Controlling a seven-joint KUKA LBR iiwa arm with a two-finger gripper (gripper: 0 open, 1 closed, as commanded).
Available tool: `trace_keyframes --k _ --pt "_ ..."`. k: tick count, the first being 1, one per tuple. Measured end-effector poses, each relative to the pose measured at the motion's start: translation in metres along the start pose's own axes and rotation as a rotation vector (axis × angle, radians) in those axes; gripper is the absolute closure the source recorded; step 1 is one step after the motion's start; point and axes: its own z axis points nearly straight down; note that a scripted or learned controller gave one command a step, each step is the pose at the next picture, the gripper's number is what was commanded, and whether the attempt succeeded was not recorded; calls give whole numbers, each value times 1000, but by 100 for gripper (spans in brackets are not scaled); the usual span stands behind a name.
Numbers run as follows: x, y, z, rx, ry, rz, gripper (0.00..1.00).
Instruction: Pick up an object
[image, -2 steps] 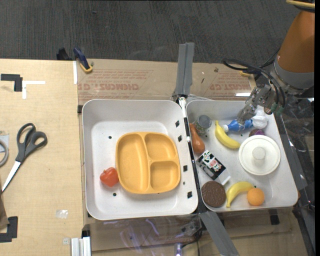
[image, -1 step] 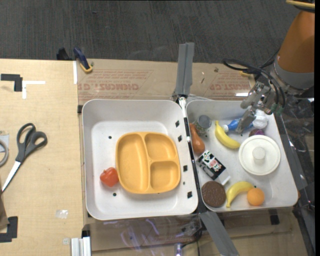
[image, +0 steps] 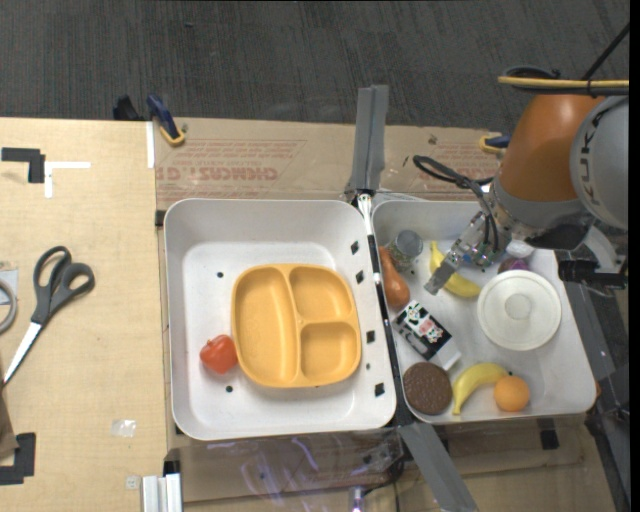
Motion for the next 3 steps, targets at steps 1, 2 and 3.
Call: trace_keyframes --k 1,2,3 --pt "-11 13 46 -4 -6 42 0" --pt "-12 14 36 -5 -10 40 100" --pt "21 61 -51 -1 0 134 100"
